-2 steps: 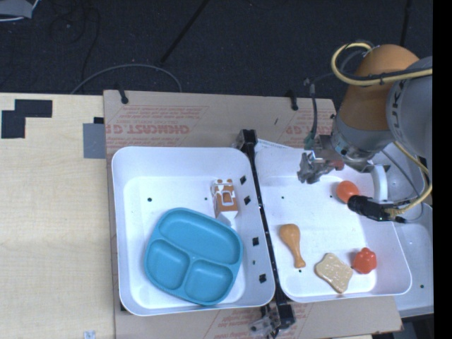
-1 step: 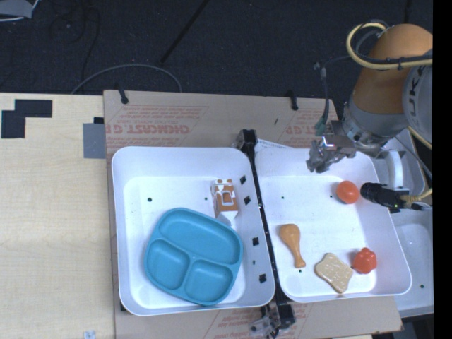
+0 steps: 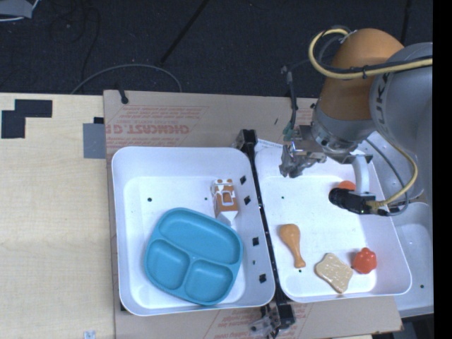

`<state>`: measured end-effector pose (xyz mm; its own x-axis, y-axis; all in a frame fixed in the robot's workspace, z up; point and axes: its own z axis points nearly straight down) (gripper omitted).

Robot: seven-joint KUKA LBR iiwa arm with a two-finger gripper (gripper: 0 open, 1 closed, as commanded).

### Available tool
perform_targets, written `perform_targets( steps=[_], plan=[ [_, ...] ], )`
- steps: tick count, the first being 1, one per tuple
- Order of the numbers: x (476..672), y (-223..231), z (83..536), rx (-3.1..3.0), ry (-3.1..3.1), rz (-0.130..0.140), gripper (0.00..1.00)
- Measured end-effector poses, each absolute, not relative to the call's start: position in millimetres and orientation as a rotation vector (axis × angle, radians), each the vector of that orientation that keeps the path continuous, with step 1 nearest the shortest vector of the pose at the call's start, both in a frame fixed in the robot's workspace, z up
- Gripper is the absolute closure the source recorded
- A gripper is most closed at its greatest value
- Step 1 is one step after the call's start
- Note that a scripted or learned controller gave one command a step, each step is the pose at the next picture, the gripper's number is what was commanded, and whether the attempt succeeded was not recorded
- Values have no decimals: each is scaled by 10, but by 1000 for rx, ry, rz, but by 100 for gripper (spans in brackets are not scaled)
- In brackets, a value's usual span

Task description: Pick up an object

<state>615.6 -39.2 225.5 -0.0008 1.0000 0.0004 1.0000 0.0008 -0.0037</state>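
I am hanging my claw (image 3: pixel 291 167) over the top left corner of the right bin (image 3: pixel 404 277), and the chicken leg (image 3: pixel 292 242) is lying straight below it, pointing top to bottom, near the divider.

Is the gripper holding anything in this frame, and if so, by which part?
Nothing is held. The gripper hangs over the back of the right bin, with nothing between its fingers; the drumstick, toast and red piece lie nearer the front.
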Motion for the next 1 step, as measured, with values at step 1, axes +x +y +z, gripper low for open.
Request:
perform_targets(
  steps=[1],
  plan=[
    [6158, 194, 2220, -2217, -2221, 4, 100]
  ],
)
